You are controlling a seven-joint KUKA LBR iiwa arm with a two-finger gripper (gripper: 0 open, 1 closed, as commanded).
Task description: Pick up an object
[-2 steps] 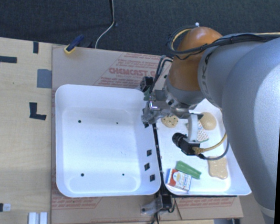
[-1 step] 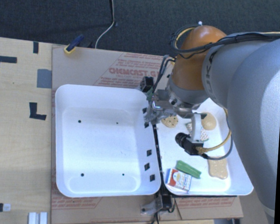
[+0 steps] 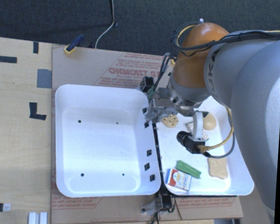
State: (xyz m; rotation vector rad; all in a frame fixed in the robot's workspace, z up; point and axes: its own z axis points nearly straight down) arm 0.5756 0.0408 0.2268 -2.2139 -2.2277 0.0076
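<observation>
While the tool (image 3: pixel 170 115) hangs over the right bin (image 3: pixel 237 187), grip unclear, 1 cookie (image 3: pixel 169 120), 1 green bar (image 3: pixel 188 168), 1 carton (image 3: pixel 179 179).

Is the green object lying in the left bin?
No, the green object lies in the right bin, beside a small box.

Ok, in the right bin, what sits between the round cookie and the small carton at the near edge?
In the camera view, a green bar lies between the cookie and the carton, just above the carton.
</observation>
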